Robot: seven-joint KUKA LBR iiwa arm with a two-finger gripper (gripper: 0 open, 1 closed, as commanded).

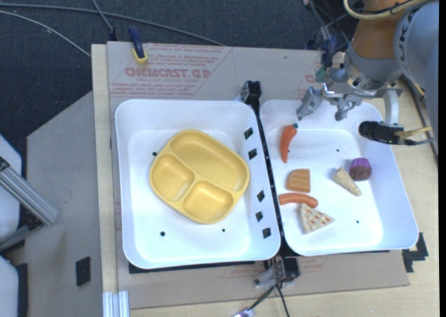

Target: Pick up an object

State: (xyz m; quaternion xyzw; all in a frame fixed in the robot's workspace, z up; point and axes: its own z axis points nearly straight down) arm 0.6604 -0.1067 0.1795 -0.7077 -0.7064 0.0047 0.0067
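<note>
Nearest, a waffle wedge point(316, 219), sausage point(298, 200) and cracker point(300, 180) lie in the right bin point(401, 228); beyond, the carrot point(287, 142). Farthest, the gripper point(327, 104) hovers open and empty at the bin's far rim. Best approach: descend straddling the carrot's narrow width.

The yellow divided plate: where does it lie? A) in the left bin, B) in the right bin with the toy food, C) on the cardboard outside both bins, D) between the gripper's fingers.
A: the yellow divided plate sits alone inside the left bin.
</note>
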